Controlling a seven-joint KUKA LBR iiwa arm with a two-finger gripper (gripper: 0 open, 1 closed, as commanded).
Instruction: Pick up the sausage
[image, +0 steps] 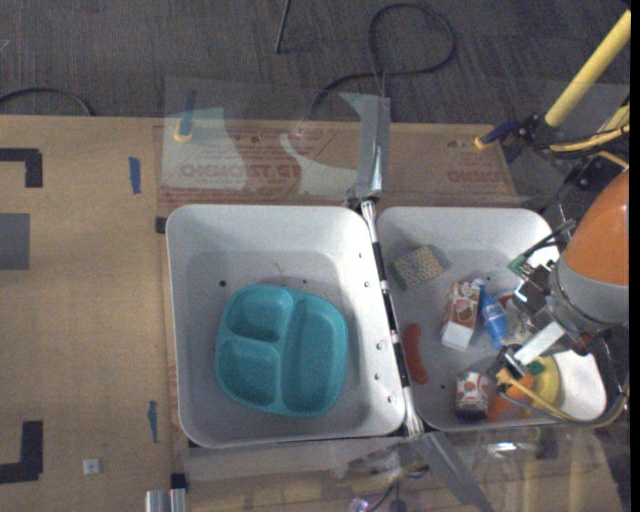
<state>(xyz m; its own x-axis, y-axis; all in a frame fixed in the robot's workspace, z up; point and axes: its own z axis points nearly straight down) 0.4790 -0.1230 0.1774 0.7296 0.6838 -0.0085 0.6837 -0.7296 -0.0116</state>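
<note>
The sausage (414, 352), a short reddish-brown link, lies lengthwise against the left wall of the right bin (440, 222). My gripper (522, 360) hangs over the right part of that bin, well to the right of the sausage and apart from it. It sits above a cluster of an orange carrot-like piece (508, 402) and a yellow banana (549, 381). The arm's orange band (605, 240) shows at the right edge.
In the right bin lie a tan waffle-patterned pad (418, 266), a small carton (461, 312), a blue bottle (493, 316) and a can (470, 393). The left bin (200, 240) holds a teal divided plate (283, 349).
</note>
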